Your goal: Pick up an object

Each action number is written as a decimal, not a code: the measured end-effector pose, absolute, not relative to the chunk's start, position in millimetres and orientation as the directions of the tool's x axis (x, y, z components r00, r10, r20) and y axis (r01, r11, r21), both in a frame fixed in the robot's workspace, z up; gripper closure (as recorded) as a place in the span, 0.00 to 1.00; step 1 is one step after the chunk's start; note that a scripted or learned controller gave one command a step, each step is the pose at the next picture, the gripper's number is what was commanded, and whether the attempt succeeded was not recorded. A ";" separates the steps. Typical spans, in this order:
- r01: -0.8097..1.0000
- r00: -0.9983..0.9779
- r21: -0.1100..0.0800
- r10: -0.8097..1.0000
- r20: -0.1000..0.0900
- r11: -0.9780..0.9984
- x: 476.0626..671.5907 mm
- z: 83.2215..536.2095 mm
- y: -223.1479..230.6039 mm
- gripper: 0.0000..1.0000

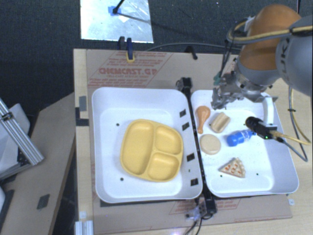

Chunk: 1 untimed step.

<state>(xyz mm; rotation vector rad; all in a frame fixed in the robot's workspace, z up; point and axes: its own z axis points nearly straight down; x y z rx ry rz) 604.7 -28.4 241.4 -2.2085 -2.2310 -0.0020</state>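
The grey arm with its orange band reaches in from three o'clock, and its hand [221, 98] hangs over the twelve o'clock end of the right-hand shallow white bin [281, 168]. Whether the hand is open or closed I cannot tell; the dark parts at its tip blur together, and nothing is visibly gripped.

The candidates for picking all lie in that right bin. An orange plastic drumstick [201, 116] rests near the bin's ten o'clock corner, close to the divider. Just beside it, toward three o'clock, lies a tan cylinder like a small bread roll [220, 122], almost directly under the hand, so it seems the likeliest target. Below these sits a flat beige round disc [210, 144], with a blue plastic bottle-like piece [238, 138] to its three o'clock. A triangular pizza-slice toy [233, 168] lies toward five o'clock, well apart from the rest.

The left-hand white bin [105, 180] carries a yellow compartment tray [151, 150], tilted slightly within it. Both bins rest side by side on the bench [93, 72], presumably so things can pass between them.
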 end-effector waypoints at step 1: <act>1.000 -0.010 0.000 1.000 0.002 0.010 596.3 228.3 28.8 1.00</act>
